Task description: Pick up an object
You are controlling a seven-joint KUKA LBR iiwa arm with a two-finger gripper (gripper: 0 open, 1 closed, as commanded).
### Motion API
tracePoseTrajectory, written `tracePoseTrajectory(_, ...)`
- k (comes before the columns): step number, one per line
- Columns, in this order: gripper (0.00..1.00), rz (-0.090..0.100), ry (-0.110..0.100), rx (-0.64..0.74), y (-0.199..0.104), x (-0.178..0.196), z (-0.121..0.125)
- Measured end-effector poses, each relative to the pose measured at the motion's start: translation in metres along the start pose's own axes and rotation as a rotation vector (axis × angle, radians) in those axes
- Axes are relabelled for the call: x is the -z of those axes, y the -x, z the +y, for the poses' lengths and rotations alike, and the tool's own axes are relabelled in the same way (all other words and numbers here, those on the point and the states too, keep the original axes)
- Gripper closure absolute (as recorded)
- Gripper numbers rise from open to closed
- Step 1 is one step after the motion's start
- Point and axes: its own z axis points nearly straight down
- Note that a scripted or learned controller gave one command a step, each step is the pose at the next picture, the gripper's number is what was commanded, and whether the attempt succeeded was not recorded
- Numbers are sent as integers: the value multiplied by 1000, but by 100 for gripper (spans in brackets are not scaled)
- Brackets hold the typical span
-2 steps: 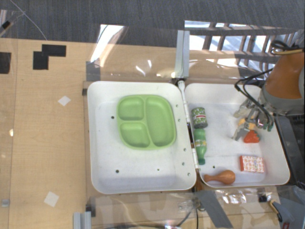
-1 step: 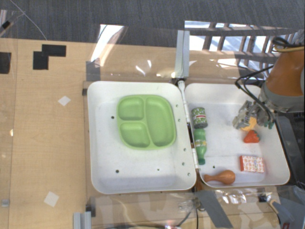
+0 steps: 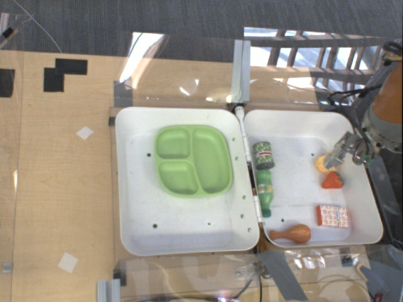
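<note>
Camera view: my gripper [image 3: 340, 152] hovers over the yellow disc [image 3: 322, 164], fingers' state I cannot tell; nothing lifted yet.

Nothing legible here; the can [image 3: 263, 155] wears a patterned label, too blurred to read; the red-and-white box [image 3: 332, 216] shows print, too small to make out.

Bright, even overhead light; glare on the clear panels [image 3: 189, 87]; slightly soft focus.
</note>
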Motion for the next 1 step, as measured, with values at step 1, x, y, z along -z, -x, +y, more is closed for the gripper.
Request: tracePoseTrajectory(1,100,5,-2,-421,-68,25,24)
